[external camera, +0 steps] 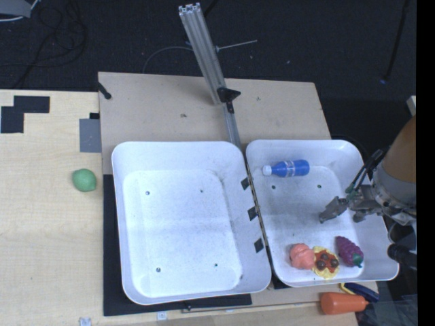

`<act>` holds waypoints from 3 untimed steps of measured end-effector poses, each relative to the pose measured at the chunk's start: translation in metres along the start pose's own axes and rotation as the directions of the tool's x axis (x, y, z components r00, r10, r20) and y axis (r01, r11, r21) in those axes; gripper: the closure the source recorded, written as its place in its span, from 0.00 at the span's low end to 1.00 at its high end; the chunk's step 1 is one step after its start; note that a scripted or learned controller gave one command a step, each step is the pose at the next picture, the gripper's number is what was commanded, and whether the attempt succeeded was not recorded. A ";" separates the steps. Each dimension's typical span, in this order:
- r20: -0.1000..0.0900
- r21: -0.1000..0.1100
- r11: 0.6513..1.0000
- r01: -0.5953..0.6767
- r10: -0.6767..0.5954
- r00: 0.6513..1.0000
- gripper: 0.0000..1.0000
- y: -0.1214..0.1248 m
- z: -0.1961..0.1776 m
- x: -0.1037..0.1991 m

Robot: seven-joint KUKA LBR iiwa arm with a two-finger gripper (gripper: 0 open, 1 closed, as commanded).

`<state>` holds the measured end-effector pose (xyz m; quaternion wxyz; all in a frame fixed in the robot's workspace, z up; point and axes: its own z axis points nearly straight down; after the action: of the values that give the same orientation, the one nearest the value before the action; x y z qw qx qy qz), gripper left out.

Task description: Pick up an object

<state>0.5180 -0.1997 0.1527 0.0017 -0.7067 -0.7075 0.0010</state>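
Observation:
The right bin (343, 151) holds a blue bottle with a white cap (287, 169) lying on its side near the far wall. Along the bin's near edge lie a pink-orange toy (302, 256), a yellow piece with dark spots (325, 263) and a purple grape bunch (349, 250). My gripper (345, 213) hangs over the right half of this bin, above and just behind the grape bunch. It is open with nothing between its fingers. The bottle is well to its left and farther back.
The left bin (129, 161) sits beside the right one, joined by black clips (252, 212). A green ball (85, 180) rests on the bench to the left. An orange carrot-like toy (342, 303) lies outside the right bin's front edge. A metal rail (204, 49) slants behind the bins.

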 end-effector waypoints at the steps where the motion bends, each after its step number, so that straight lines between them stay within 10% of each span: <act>1: 0.000 -0.001 1.000 0.000 0.000 1.000 0.00 -0.001 0.061 0.004; 2: 0.001 -0.005 1.000 -0.002 0.002 1.000 0.00 -0.001 0.061 0.003; 3: 0.002 -0.006 1.000 -0.003 0.003 1.000 1.00 -0.001 0.050 0.003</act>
<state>0.5171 -0.1970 0.1026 -0.0010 -0.7077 -0.7065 -0.0005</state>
